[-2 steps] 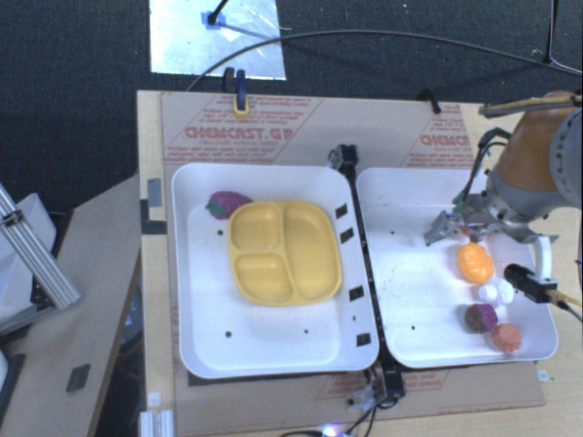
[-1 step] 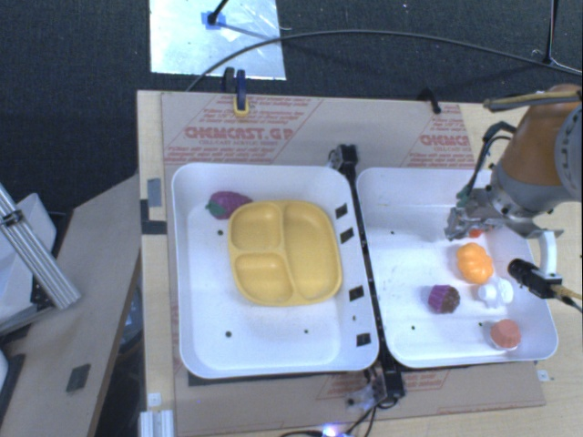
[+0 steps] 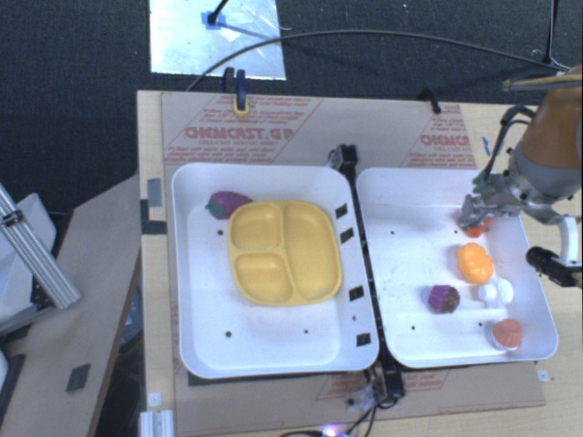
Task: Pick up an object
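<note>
Reaching in from the right, the arm (image 3: 551, 144) sets its pincer (image 3: 477, 215) low over the far right part of the right bin (image 3: 410, 335). A small red-orange object (image 3: 475, 230) sits directly at the pincer's tip; whether it is grasped cannot be told. Nearer in that bin lie an orange fruit (image 3: 474, 263), a white piece (image 3: 495, 291), a purple item (image 3: 444, 299) and a peach-coloured item (image 3: 506, 333). The left bin (image 3: 196, 335) on the surface holds a yellow divided plate (image 3: 282, 251), with a purple vegetable (image 3: 227, 204) touching its far-left corner.
</note>
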Motion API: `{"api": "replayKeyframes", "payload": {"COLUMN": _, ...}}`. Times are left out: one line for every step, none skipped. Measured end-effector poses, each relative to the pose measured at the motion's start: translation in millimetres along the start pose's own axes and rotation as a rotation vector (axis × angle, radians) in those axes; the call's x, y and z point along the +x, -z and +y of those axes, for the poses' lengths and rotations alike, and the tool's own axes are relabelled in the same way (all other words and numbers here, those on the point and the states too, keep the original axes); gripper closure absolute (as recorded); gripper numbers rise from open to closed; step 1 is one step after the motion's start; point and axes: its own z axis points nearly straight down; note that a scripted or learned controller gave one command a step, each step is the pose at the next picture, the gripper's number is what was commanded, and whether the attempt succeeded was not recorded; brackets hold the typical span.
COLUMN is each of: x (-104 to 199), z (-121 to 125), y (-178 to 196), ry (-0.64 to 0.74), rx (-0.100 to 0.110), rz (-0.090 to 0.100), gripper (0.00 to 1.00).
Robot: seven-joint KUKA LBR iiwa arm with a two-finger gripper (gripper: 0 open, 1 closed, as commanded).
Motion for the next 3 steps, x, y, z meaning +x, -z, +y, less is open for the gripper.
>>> {"api": "replayKeyframes", "payload": {"x": -5, "z": -2, "y": 63, "ry": 0.002, "rx": -0.002, "rz": -0.001, "gripper": 1.0}}
{"api": "replayKeyframes", "payload": {"x": -5, "z": -1, "y": 85, "ry": 0.005, "rx": 0.002, "rz": 0.001, "gripper": 1.0}}
{"api": "replayKeyframes", "payload": {"x": 57, "z": 10, "y": 80, "ry": 0.012, "rx": 0.003, "rz": 0.004, "gripper": 1.0}}
